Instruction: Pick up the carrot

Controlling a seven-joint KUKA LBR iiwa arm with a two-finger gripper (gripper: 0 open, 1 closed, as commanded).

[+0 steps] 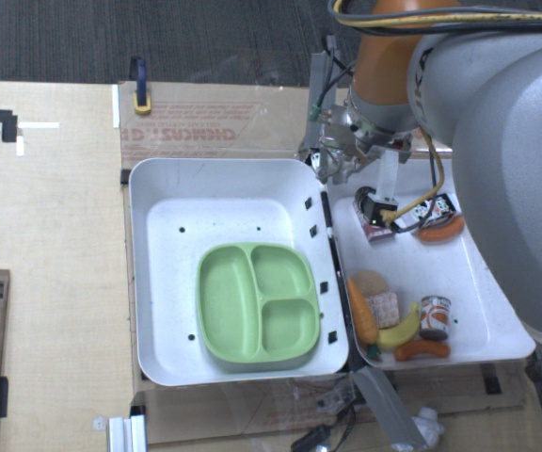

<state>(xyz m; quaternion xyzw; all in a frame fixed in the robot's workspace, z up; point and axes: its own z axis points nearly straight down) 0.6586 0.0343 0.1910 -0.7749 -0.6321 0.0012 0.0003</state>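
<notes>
Carrot (361,314) lies against the right bin's (497,295) left wall, beside a banana (398,330). My pincer (332,163) hovers well apart; I'd descend along the wall, straddling it lengthwise.

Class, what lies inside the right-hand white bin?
In the right-hand bin: a carrot, banana, small can, other toy foods. The arm covers its far right part.

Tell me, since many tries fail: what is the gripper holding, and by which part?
Nothing visible: the two-finger gripper sits at the right white bin's far corner, apart from the long orange carrot.
</notes>
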